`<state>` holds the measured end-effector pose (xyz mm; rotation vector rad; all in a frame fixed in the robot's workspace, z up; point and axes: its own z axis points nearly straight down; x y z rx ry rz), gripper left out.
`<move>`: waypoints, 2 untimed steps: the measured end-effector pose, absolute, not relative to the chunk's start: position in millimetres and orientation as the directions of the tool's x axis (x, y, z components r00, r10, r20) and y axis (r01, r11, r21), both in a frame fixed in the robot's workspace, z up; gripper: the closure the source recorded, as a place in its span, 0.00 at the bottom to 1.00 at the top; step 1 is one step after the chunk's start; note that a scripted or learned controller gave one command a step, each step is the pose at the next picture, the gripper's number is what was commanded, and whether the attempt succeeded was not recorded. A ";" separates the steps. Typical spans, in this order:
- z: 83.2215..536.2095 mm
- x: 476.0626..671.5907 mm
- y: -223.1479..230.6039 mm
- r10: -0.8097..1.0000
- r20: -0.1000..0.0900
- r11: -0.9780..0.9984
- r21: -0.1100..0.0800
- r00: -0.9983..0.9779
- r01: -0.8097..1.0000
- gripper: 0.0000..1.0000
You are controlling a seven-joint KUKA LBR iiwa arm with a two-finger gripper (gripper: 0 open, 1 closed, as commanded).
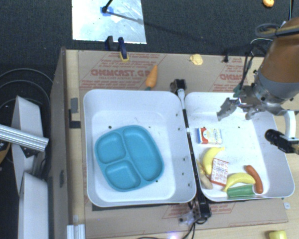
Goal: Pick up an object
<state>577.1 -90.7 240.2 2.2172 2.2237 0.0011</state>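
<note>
- Nearest the lens, the arm (284, 59), grey with an orange band, is seen raised over the 1 o'clock corner of the right bin (281, 171).
- Its gripper (236, 112) is held over the bin's 11 o'clock area. The fingers (223, 113) are spread apart, and nothing is gripped between them.
- At 7 o'clock from the gripper, and near it, a small white carton with a red and blue label (210, 135) is laid flat on the bin floor.
- Further out at 7 o'clock a yellow banana (211, 157) is found, with a red-and-white packet (220, 171) touching its lower end.
- At 6 o'clock, well apart from the gripper, a second yellow fruit (237, 179), a green vegetable (240, 191) and an orange-red sausage (254, 178) are grouped by the bin's near wall.
- At 9 o'clock, the left bin (104, 108) is occupied by a blue divided plate (128, 157).
- At 10 o'clock, beyond the bins, a toy carrot (151, 76) is left on the bench (204, 76).
</note>
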 end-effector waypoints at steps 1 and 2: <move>154.4 514.1 -86.1 1.000 0.002 0.000 -0.010 0.000 1.000 0.00; 80.8 520.1 -86.0 1.000 0.001 0.000 -0.001 0.000 1.000 0.00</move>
